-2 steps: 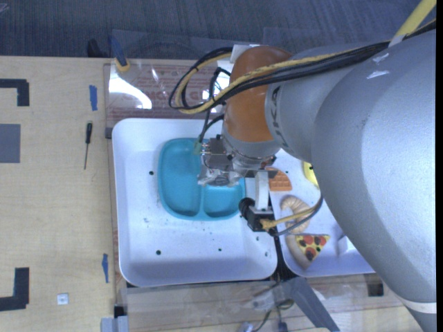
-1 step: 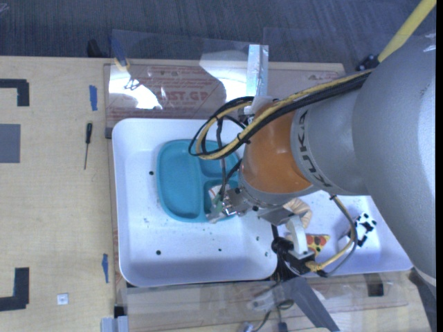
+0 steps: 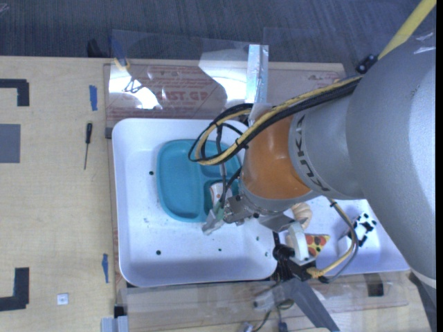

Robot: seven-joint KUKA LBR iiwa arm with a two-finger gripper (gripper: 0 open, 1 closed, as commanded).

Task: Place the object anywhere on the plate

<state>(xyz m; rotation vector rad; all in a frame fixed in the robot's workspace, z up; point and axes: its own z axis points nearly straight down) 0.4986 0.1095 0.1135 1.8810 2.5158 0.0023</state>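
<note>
plate (image 3: 178, 182): blue, rounded, lies flat in the left white bin (image 3: 138, 247), toward its far half; right edge hidden under the arm.
arm (image 3: 360, 137): grey with an orange band, comes in from right of the plate, wrist over the plate's right edge.
claw (image 3: 212, 221): hangs at the plate's near-right edge, tip low over the bin floor; whether it is apart, together or clamped on anything I cannot tell, too blurred and half hidden by the wrist.
small toy (image 3: 317, 244): white with a yellow-and-red wedge on it, right of the plate, past the wrist, in the right bin (image 3: 387, 254); not on the plate, apart from the claw.
beige lump (image 3: 301, 213): just behind the small toy, also right of the plate; what it is I cannot tell.
cables (image 3: 214, 133): black and yellow loops from the arm, arching above the plate's far-right part.
arm lettering (image 3: 302, 151): dark letters on the grey shell right of the plate, cut off, not readable in full.
clear panel (image 3: 180, 88): behind the plate past the bin, faint red print beneath the glare, not legible.
checker marker (image 3: 364, 224): black-and-white pattern, far right of the plate.
desk (image 3: 48, 220): pale wood, left of the plate.
blue tape (image 3: 93, 97): short strip on the desk, behind and left of the plate.
thin black tool (image 3: 87, 144): lies on the desk left of the plate.
black corner marks (image 3: 17, 92): on the desk, far left of the plate.
</note>
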